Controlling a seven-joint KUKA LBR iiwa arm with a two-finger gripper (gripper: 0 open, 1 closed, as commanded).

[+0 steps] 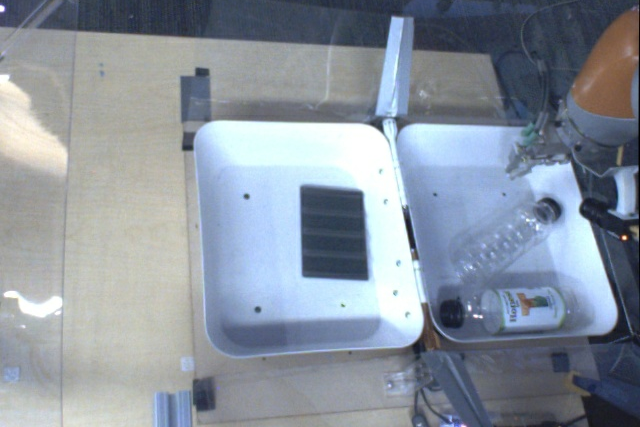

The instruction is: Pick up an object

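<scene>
I see two white bins sharing a middle edge. The left bin (pixel 230 245) holds a dark ribbed pad (pixel 334 231) at its centre with bare floor all round. In the right bin (pixel 440 165), a clear empty bottle (pixel 500 239) lies diagonally, and a labelled bottle with a black cap (pixel 505 309) lies along the near wall. The gripper (pixel 530 153) hangs over the right bin's far right corner, apart from both bottles; whether it is spread or closed I cannot tell.

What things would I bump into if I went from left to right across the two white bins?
Left bin → dark ribbed pad → right bin → clear empty bottle, with the labelled bottle lying in front of it → gripper.
</scene>
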